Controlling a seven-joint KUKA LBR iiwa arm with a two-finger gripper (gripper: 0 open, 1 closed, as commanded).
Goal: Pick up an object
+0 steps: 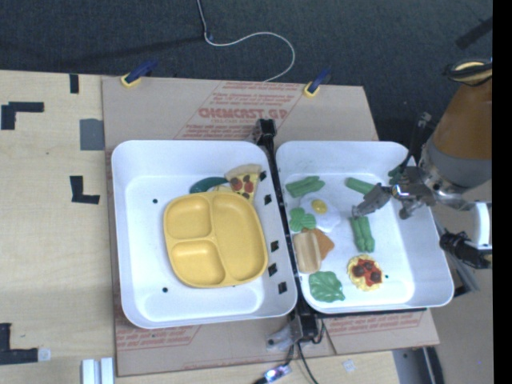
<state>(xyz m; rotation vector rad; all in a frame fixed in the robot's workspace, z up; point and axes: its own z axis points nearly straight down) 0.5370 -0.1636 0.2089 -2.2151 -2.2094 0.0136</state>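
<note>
You see the gripper over the right bin, fingers spread and holding nothing. A green pod lies just beside the fingertip. Pizza toy, leaf and bread lie nearer the front. The left bin holds a yellow tray.

A brown cardboard sheet with red print lies on the pale wooden table, held along its far edge by two yellow-and-blue clamps. Beyond it, dark carpeted floor carries a thin white cable looped across. Black marks dot the table's left part.
</note>
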